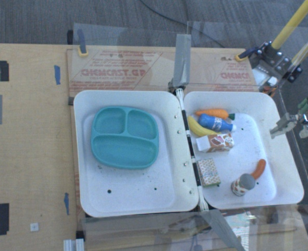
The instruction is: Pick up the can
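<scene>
The can [242,185] is small, with a grey lid and a pale label with red marks. It stands upright near the front right corner of the right bin [284,192]. An orange-red sausage [259,168] lies slanted just behind it, its lower end touching or nearly touching the can's lid.
The right bin also holds a carrot [212,112], a banana [200,128], a blue bottle [215,122], a small carton [218,142] and a patterned box [208,172] by the divider. A teal divided plate [125,137] lies in the left bin [91,192]. Yellow poles and clamps [279,56] stand at the back right.
</scene>
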